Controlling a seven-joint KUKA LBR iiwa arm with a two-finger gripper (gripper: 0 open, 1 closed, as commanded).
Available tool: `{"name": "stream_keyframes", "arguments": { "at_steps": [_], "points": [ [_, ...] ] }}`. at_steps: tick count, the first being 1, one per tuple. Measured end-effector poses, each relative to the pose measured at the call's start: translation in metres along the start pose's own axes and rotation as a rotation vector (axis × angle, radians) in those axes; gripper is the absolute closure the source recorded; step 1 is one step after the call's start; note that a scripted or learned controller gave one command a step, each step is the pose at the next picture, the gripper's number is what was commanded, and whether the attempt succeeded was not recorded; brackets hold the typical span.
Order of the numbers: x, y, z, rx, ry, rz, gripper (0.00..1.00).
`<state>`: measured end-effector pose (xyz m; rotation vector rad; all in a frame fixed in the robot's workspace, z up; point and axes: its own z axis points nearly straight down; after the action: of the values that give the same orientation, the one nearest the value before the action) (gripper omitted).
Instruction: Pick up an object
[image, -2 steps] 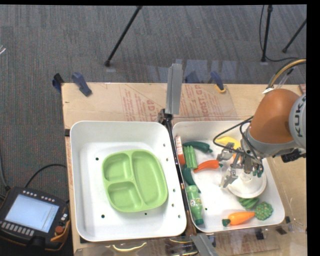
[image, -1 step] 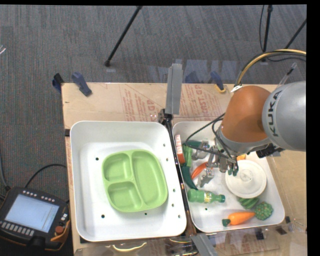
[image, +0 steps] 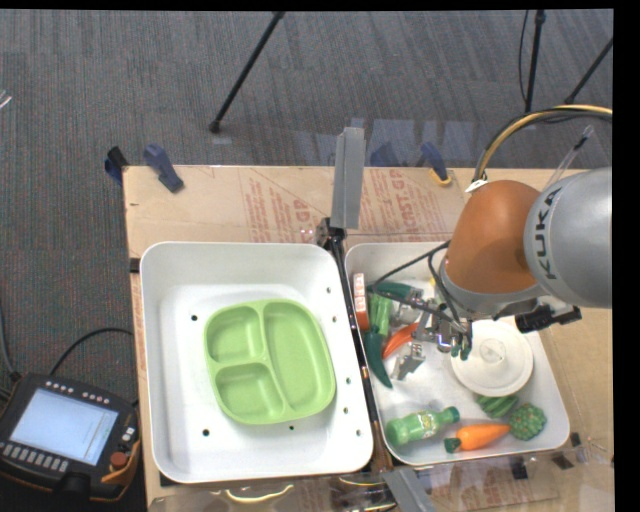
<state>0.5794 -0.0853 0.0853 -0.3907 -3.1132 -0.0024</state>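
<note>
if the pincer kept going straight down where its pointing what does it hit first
Probably the orange carrot-like piece beside the dark green vegetable, just under the pincer in the right bin; depth is unclear from above.

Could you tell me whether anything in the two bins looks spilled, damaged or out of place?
Nothing stands out. The green divided plate lies flat in the left bin. In the right bin, the green bottle, toy carrot and white dish lie loose, as expected for a picking bin.

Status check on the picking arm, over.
Gripper low in the right bin, over the toy pile; finger state unclear. Nothing seen held. Carrot, green bottle, white dish lie close by. Green tray in left bin.
</note>
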Motion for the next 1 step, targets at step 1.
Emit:
{"name": "stream_keyframes", "arguments": {
  "at_steps": [1],
  "points": [
    [0.0,0.0024,0.0001,0.0,-0.001,0.105,0.0]
  ]
}}
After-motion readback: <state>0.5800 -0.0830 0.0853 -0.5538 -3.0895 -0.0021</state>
